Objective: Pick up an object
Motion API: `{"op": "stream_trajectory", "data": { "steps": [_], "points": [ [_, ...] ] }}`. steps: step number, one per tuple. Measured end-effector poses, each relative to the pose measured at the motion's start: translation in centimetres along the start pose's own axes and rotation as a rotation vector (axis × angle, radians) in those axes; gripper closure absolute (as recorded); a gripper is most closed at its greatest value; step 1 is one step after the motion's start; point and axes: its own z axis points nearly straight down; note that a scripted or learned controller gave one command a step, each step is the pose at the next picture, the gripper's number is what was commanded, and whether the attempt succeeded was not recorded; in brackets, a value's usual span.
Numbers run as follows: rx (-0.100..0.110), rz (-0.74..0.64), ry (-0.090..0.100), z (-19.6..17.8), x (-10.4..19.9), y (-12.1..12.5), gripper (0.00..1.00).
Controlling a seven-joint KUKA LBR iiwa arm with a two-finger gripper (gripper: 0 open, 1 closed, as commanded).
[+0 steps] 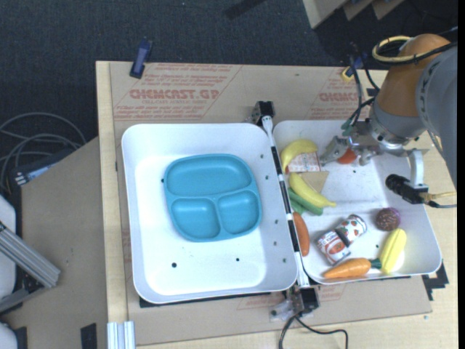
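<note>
Arm enters from the right; gripper (pixel 347 151) sits low at the far end of the right bin (pixel 429 249). Something small and red-orange shows between its fingers, possibly a held item, but the view is too coarse; grip state cannot be told. Right bin contents: 2 bananas (pixel 309 192) near the divider, a carrot (pixel 349 269) at the near edge, a can (pixel 341 238), a dark round fruit (pixel 388 218), a corn cob (pixel 393 250). Left bin (pixel 145 267) carries 1 blue sectioned tray (pixel 212 196).
</note>
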Motion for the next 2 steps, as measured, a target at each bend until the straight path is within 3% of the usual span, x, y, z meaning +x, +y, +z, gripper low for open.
{"op": "stream_trajectory", "data": {
  "steps": [1,2],
  "points": [
    [0.002,-0.002,0.007,0.8,-5.4,1.3,0.0],
    [0.002,-0.001,0.001,0.8,0.0,2.3,0.0]
  ]
}}
